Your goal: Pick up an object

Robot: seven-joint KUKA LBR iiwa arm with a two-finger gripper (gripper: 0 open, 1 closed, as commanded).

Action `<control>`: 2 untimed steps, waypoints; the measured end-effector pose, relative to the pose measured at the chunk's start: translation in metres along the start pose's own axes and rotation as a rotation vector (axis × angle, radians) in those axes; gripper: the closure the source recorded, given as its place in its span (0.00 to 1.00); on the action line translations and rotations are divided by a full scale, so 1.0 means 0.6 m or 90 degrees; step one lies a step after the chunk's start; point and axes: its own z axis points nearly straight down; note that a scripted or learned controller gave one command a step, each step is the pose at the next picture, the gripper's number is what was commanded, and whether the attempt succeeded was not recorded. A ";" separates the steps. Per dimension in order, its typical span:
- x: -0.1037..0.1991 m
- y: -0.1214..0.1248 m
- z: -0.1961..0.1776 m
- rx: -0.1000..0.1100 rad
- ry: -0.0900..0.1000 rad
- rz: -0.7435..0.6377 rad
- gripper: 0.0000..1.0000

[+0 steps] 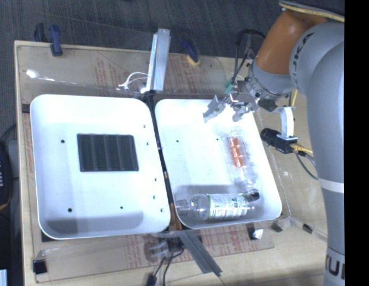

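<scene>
In the right bin (190,159) lie two clear plastic bottles. One with an orange label (239,155) lies along the bin's right side. Another with a green and white label (217,206) lies along the front wall. My gripper (226,108) hangs over the bin's far right corner, above and just beyond the orange-labelled bottle. Its two fingers stand apart, open, with nothing between them.
The left bin (53,159) holds a flat dark ribbed rectangle (107,152). A metal bar (159,58) rises between the bins at the back. Blue clamps (53,37) sit on the bench's far edge. The arm (315,70) fills the right side.
</scene>
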 end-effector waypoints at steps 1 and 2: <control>-0.039 -0.043 0.018 0.000 0.001 -0.041 0.00; -0.036 -0.035 0.039 0.000 0.001 -0.152 0.00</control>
